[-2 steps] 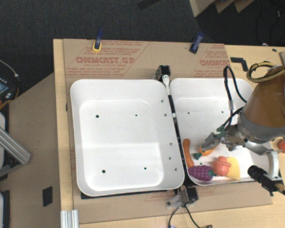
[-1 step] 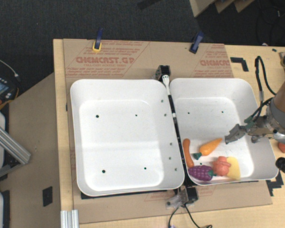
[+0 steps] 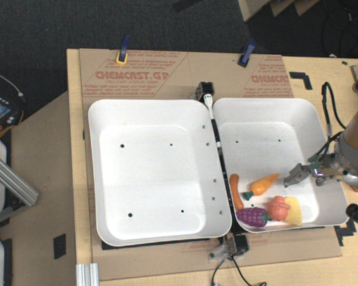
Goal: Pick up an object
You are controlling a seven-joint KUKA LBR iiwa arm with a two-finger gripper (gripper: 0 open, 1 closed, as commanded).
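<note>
one orange carrot (image 3: 264,185) just left of gripper (image 3: 299,175); gripper state unclear.

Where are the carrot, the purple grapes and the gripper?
carrot (image 3: 264,186): camera view, middle of its orange body.
purple grapes (image 3: 252,217): camera view, centre of the bunch.
gripper (image 3: 293,177): camera view, between its fingertips.
</note>
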